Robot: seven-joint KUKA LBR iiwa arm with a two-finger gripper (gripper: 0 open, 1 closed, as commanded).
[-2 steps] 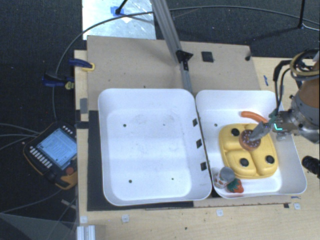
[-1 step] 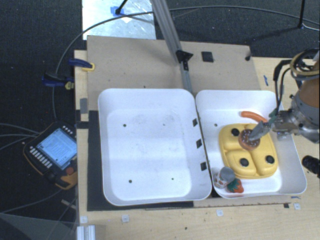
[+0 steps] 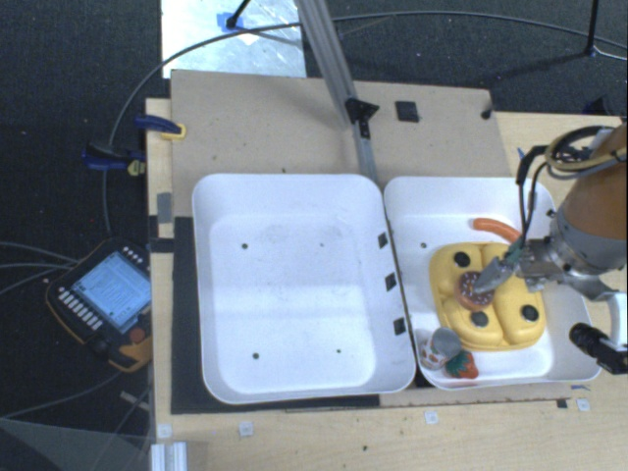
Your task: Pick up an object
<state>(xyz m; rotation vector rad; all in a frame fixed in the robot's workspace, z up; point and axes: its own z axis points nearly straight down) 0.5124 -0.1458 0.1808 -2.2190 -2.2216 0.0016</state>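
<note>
Your worktop (image 3: 294,135) is a tan board lying on dark carpet, with a black mat showing along its front and left edges under the two white bins. The left bin (image 3: 289,283) shows its bare white floor with a few small dark dots. The right bin (image 3: 432,204) holds everything: a large yellow toy (image 3: 510,327) with dark spots sits in its middle, an orange piece (image 3: 494,228) lies just behind the toy near the back wall, and a small grey and red-green cluster (image 3: 451,353) rests in the front left corner. The arm (image 3: 594,219) reaches in from the right, and your tool (image 3: 488,281) hangs over the top of the yellow toy, close to or touching it; you cannot tell from here whether it is open or closed, nor whether it has anything. Off the board on your left, a handheld pendant (image 3: 106,294) with a lit blue screen lies on the carpet among loose cables, and blue and yellow clamps (image 3: 147,140) bite the board's left edge. A grey pole (image 3: 329,52) slants across the back, above a bright patch of floor (image 3: 235,27).
</note>
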